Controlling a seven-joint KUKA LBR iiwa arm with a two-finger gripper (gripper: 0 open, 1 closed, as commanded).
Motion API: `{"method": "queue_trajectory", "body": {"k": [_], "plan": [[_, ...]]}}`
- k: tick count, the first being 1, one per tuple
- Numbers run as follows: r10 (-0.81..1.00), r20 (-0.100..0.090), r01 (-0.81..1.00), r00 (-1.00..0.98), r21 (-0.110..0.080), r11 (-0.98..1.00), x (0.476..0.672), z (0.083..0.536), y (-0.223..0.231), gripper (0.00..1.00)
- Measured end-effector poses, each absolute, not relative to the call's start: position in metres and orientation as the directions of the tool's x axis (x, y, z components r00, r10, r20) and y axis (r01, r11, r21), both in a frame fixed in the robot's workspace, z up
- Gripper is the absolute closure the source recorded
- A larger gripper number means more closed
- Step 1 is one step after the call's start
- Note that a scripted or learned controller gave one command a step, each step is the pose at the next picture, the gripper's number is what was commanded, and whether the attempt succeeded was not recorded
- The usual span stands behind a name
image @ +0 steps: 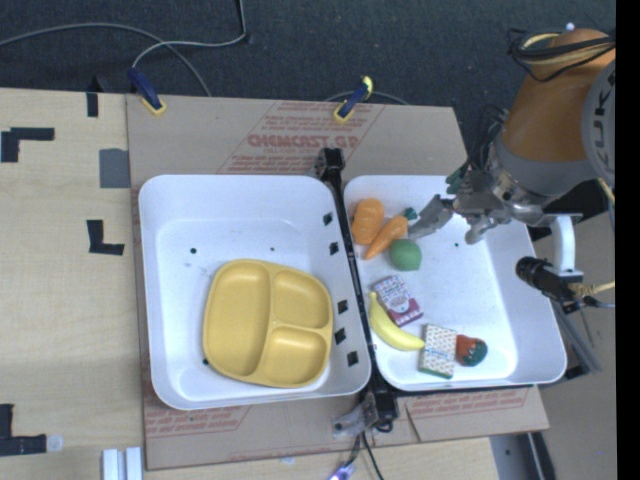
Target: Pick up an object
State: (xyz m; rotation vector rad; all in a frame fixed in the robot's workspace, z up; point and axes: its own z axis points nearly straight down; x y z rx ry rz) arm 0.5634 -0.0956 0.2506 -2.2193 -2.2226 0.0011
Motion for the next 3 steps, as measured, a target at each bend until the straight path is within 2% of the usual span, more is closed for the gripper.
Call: {"method": "queue_trajectory", "body": {"k": [1,2,3], "plan": [[1.0,-0.001,1.0,-0.001,-0.003,0.001,0.622,0.185,-0.107,0.0],[1.0,0.0,1.0,-0.002,0.0,0.002,0.656,0.097,-0.097,0.0],[1.0,0.002,1.0,-0.003,-0.006,0.003,0.655,0.105,-0.096,1.0]]}}
